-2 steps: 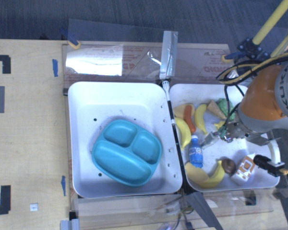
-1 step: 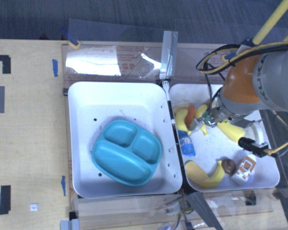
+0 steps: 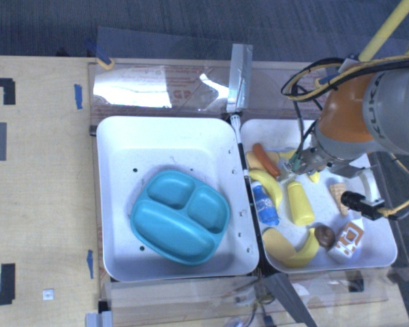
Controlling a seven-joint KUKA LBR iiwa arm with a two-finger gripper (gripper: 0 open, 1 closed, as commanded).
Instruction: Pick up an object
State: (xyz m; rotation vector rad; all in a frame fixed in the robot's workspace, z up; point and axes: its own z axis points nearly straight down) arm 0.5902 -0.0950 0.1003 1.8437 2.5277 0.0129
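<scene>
The right bin (image 3: pixel 387 252) holds several small items. An orange sausage (image 3: pixel 264 160) lies at its back left, with a yellow banana (image 3: pixel 268 185) and a blue bottle (image 3: pixel 264 207) just in front of it. A yellow cylinder (image 3: pixel 300 204) lies in the middle, and a second banana (image 3: pixel 290 248) curves along the front. A brown round piece (image 3: pixel 324 236) and a white-and-orange carton (image 3: pixel 348 240) sit at the front right. My gripper (image 3: pixel 300 163) hangs low over the back of this bin, just right of the sausage and above the yellow cylinder. Nothing visibly hangs from it.
The left bin (image 3: pixel 123 133) holds a blue divided plate (image 3: pixel 180 214). A tan cone-like piece (image 3: pixel 338 196) lies right of the cylinder. The grey and orange arm (image 3: pixel 354 114) with looped cables covers the right bin's back right corner. A raised divider (image 3: pixel 249 203) separates the bins.
</scene>
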